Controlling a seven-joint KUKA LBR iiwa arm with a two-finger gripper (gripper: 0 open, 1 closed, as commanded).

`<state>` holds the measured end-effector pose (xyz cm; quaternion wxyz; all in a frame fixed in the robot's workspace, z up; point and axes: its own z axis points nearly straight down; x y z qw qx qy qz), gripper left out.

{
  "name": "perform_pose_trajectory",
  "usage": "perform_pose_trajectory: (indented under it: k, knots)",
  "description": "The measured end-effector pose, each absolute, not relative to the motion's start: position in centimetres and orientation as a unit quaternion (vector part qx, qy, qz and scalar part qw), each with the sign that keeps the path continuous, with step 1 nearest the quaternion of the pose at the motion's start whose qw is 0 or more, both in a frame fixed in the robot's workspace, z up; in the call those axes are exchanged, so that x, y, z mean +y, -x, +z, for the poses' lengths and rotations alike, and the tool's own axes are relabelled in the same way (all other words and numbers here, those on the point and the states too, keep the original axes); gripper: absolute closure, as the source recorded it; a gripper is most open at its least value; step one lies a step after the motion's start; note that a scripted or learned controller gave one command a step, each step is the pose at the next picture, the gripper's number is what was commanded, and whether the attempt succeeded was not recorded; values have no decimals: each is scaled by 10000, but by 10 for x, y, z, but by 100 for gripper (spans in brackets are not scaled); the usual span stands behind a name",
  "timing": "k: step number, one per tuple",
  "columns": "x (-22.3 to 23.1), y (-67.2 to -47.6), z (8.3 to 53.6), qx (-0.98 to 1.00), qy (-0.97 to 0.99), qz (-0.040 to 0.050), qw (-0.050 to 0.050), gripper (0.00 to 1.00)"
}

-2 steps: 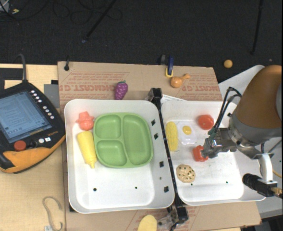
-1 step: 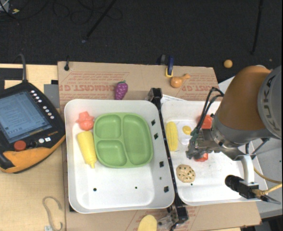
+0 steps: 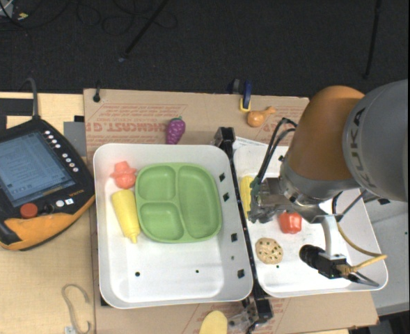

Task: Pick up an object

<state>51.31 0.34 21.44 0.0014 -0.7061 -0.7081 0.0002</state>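
The claw (image 3: pixel 259 211) hangs low in the right shallow white bin (image 3: pixel 292 278) — wide or narrow, I cannot tell — just beside a small red plastic lump (image 3: pixel 290 222), probably its chosen target.

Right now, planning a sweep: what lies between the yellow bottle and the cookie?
The green plate and the bins' adjoining walls, seen in the camera view.

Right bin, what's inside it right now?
A cookie, a red piece and a yellow item half hidden under the arm. The arm covers the far part of the right bin, so anything there cannot be seen.
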Motion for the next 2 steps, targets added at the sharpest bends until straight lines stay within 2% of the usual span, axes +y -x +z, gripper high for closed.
perform_pose_trajectory:
  k: [1,2]
  knots:
    - [51,-518,212,-7080,7062,6,16,100]
    - [89,-518,237,-7082,7061,0,11,100]
